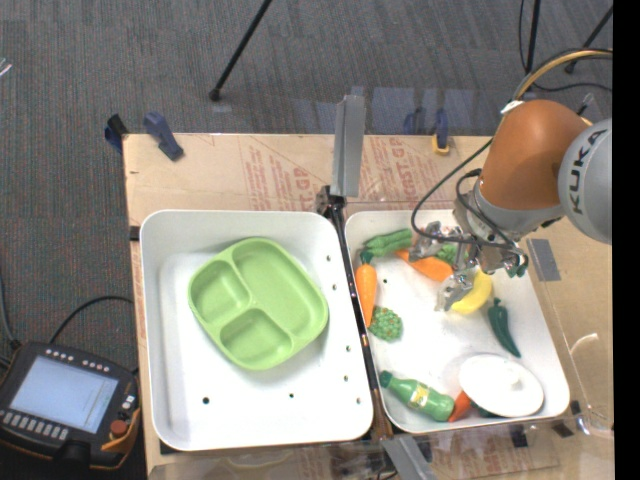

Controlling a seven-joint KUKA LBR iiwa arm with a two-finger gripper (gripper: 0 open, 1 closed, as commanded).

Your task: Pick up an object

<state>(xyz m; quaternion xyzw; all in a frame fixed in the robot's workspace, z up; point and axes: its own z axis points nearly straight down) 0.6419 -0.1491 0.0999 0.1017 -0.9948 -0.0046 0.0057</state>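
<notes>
text: "KUKA" | on: grey arm (598, 183) | bench print: unreadable

A light wooden bench (250, 168) fills the middle of the frame, with dark carpet floor (120, 58) around it. Two shallow white bins sit directly on it side by side: the left bin (170, 408) at lower centre and the right bin (545, 338) at lower right. A blue clamp (162, 134) grips the bench's upper left edge.
</notes>
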